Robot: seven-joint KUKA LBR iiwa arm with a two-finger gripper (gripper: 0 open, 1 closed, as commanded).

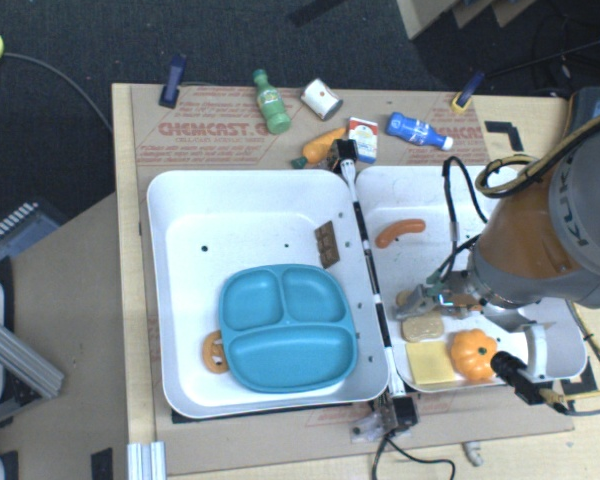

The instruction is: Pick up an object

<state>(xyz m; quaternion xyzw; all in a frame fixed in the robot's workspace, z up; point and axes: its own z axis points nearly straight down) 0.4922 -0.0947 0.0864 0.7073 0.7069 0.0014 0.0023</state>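
My gripper (423, 299) is low in the right bin (412, 180), near its left wall, with the grey and orange arm (525, 238) above it on the right. A tan oval biscuit (423, 326) lies just below the gripper, touching or nearly touching it. Below that sit a yellow cheese slab (429, 362) and an orange fruit (471, 354). A reddish sausage (399, 231) lies further back in the same bin. Nothing is seen held.
The left bin (180, 218) holds a blue divided plate (285, 326), a pretzel (214, 352) and a brown block (327, 244). Behind the bins lie a green bottle (272, 103), a white can (321, 98), a blue bottle (418, 130), a carrot (320, 148) and a small carton (362, 138).
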